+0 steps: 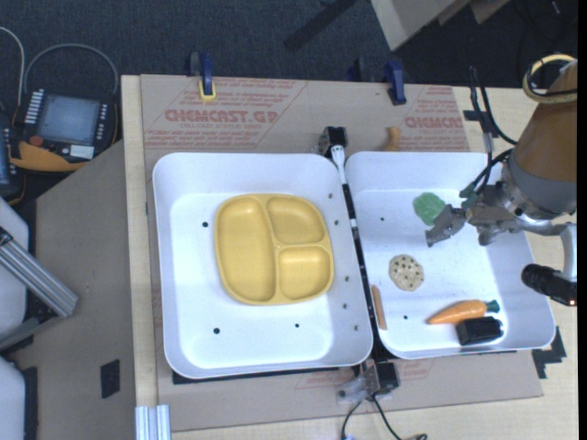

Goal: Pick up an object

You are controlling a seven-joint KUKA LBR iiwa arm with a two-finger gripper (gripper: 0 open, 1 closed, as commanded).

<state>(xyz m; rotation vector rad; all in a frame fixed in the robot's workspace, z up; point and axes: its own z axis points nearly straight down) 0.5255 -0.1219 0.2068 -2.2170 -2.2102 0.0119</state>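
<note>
Two faint red "CHEMCAST" stamps [223, 115] behind the bins [174, 246]; hand [463, 225] apparently released, grasping nothing.

A robotics lab: a cardboard-topped table [275, 108] held by blue clamps [204, 73] at twelve o'clock, a teach pendant [64, 122] on dark carpet at ten o'clock, aluminium framing [32, 273] at eight, cables trailing.
</note>
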